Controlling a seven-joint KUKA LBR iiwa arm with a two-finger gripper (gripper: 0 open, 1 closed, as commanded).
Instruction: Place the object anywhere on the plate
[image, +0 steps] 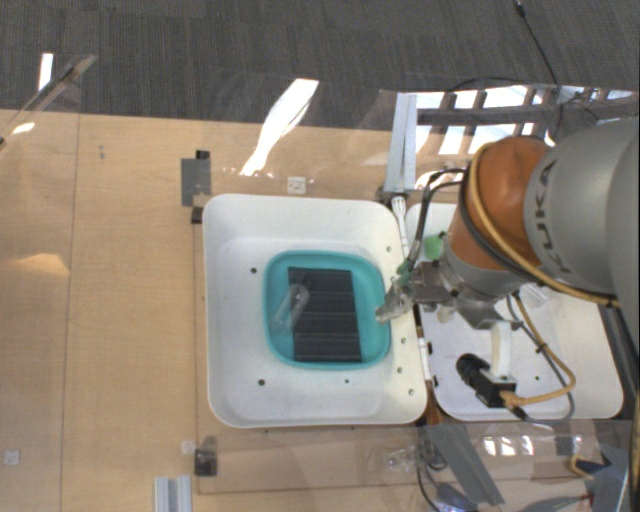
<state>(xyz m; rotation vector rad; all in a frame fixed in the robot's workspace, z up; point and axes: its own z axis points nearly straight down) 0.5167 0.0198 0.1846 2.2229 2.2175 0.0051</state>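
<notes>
A teal square plate (374, 335) with a dark ridged insert (330, 315) lies in the middle of the left white bin (240, 380). A clear, tube-like object (288, 305) rests on the left part of the plate, tilted across the edge of the insert. My gripper (393, 303) hangs just right of the plate, over the left bin's right rim, well apart from the clear object. The grey arm with its orange band (500, 215) covers much of the right bin.
The right white bin (590, 395) lies under the arm. A small green thing (433, 243) peeks out beside the wrist near that bin's upper left. The wall between the bins (425, 370) runs just under the gripper.
</notes>
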